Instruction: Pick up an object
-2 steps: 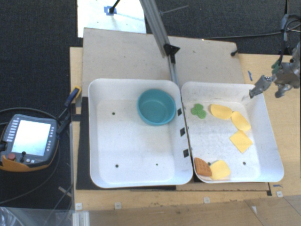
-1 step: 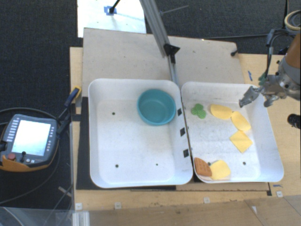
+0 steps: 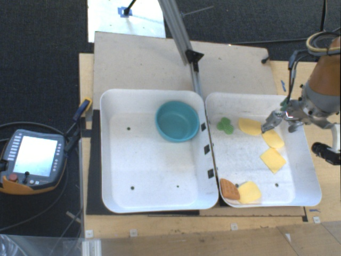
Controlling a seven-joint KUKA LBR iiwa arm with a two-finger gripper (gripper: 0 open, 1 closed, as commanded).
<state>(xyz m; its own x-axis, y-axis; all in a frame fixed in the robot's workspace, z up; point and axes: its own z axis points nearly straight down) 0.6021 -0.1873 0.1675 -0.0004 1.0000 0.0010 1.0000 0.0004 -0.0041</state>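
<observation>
My gripper (image 3: pixel 274 121) hangs over the right bin (image 3: pixel 311 188), near its far right side. It sits just above the gap between a flat yellow oval piece (image 3: pixel 248 127) and a yellow wedge (image 3: pixel 273 140). Nothing shows held in it. Also in this bin are a yellow square slice (image 3: pixel 273 160), a small green piece (image 3: pixel 225 125), and at the front a brown waffle-like piece (image 3: pixel 229 189) touching a round yellow piece (image 3: pixel 250 192). A teal bowl (image 3: pixel 177 120) stands upright at the back of the left bin (image 3: pixel 114 191).
A slanted metal pole (image 3: pixel 176 23) runs down to the wall between the two bins. A teach pendant (image 3: pixel 32 161) lies off the bench to the left. The arm's grey and orange body (image 3: pixel 324 84) rises over the right bin's right rim.
</observation>
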